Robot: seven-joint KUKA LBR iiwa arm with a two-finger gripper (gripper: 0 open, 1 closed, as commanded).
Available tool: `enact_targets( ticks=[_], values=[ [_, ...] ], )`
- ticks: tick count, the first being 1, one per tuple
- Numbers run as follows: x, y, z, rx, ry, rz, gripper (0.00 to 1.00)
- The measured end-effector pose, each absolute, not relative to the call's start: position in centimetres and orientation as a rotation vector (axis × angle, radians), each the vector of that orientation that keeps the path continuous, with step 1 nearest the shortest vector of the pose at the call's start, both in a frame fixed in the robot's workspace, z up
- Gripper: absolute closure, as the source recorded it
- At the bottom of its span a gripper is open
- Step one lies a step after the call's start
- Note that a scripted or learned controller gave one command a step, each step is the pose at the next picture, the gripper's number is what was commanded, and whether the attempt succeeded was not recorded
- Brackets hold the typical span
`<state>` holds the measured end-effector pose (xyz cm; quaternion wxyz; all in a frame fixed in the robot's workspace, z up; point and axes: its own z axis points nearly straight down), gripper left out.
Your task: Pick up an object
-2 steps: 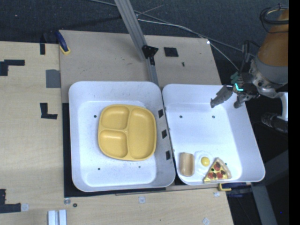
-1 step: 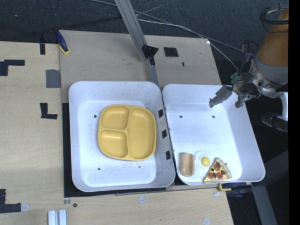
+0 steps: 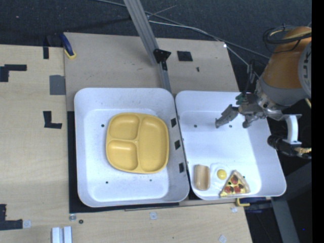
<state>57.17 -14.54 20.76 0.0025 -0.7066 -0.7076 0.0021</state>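
In the right bin point(image 3: 212, 140), three small items lie along the near edge: a tan bread-like piece point(image 3: 201, 176), a fried egg point(image 3: 220, 174) and a pizza slice point(image 3: 235, 184). My gripper point(image 3: 235, 117) hovers over the far right part of that bin, well apart from those items. Its two dark fingers are spread, one pointing left point(image 3: 224, 118) and one near the bin's right wall point(image 3: 248, 119), with nothing between them. The gripper is open.
The left bin point(image 3: 91, 135) holds a yellow three-compartment plate point(image 3: 137, 142). A grey metal post point(image 3: 147, 32) rises at the back between the bins. The arm's orange band point(image 3: 288, 59) sits at the right edge, above the right bin.
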Motion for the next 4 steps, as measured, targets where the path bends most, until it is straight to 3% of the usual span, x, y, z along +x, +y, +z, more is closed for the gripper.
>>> enact_targets(
  ticks=[2,3,4],
  values=[
    [57.8,-13.9,11.1,-2.217,-2.22,0.007,0.0],
    [57.9,-13.8,12.3,-2.217,-2.223,0.004,1.0],
    [58.5,-14.5,17.1,-2.222,-2.224,-0.002,1.0]
  ],
)
